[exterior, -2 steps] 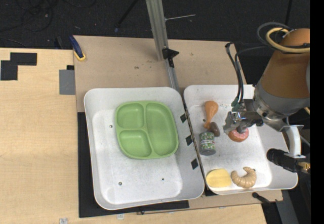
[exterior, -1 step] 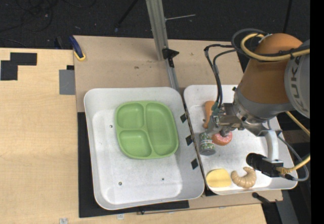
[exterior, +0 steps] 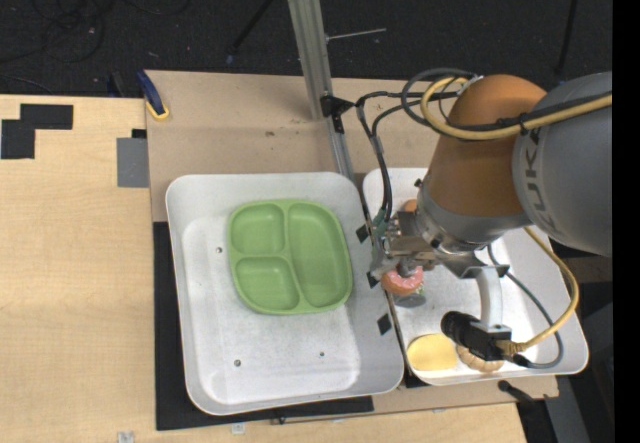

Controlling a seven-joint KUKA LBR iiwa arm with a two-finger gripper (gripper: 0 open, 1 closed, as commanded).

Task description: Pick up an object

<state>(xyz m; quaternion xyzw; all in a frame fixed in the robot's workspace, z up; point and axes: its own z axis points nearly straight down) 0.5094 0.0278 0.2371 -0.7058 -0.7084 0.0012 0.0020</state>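
In the right bin (exterior: pixel 560 351), my gripper (exterior: pixel 402 261) hangs low under the big orange and grey wrist, near the bin's left wall. Directly beneath it, touching or nearly touching, is a small pink, ring-shaped object (exterior: pixel 404 282). The wrist hides the grip, so I cannot tell whether that object is held or just lies on the bin floor. A pale yellow, rounded object (exterior: pixel 430 354) lies at the bin's near left corner. A small orange piece (exterior: pixel 409 206) peeks out behind the wrist.
The left bin (exterior: pixel 200 331) holds a green divided plate (exterior: pixel 290 256) in its upper middle. An upright aluminium post (exterior: pixel 312 51) stands behind the bins. The arm covers most of the right bin.
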